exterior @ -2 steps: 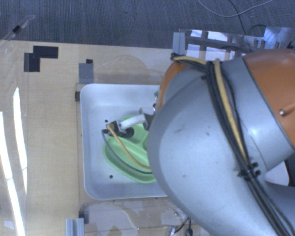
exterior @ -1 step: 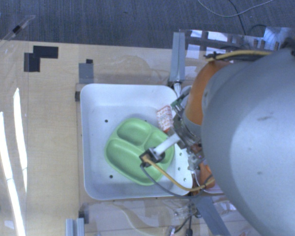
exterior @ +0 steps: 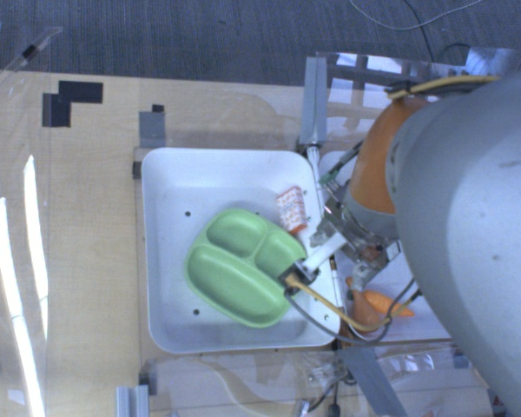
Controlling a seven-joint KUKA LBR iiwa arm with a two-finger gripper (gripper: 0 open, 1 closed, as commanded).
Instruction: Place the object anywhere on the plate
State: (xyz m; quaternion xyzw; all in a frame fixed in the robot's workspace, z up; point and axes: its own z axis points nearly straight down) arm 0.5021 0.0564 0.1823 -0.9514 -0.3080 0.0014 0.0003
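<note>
A grey arm hides most of the end effector, so its grip cannot be told. Just in front of it, in the right bin, lies an orange thing, perhaps a carrot. Left of it, in the left bin, sit a green plate and a small packet.

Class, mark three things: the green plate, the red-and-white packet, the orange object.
green plate [exterior: 234, 289], camera view, floor of its largest compartment.
red-and-white packet [exterior: 290, 208], camera view, middle of its printed face.
orange object [exterior: 375, 306], camera view, middle of its body.
</note>
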